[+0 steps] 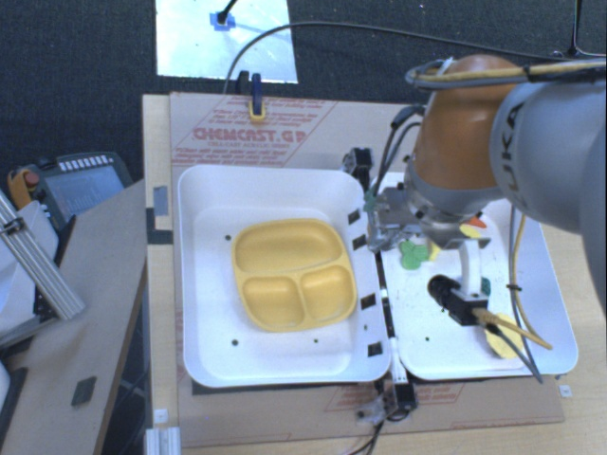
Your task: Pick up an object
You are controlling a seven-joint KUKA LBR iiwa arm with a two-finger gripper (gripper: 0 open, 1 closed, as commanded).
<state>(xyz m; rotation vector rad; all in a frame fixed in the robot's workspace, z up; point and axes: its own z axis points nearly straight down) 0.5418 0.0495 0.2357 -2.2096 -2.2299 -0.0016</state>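
A yellow piece point(500, 341) lies at the near right corner of the right bin point(427, 363). The left bin point(204, 254) carries a yellow divided plate point(289, 273). Farther in, by the right bin's left edge, a green object point(413, 254) lies just beside my gripper point(383, 227), toward the bin's middle. I cannot tell whether my gripper is apart or together.

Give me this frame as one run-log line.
gripper: low at left edge of right bin | grasp: none visible | green object: beside gripper, in right bin | yellow divided plate: in left bin
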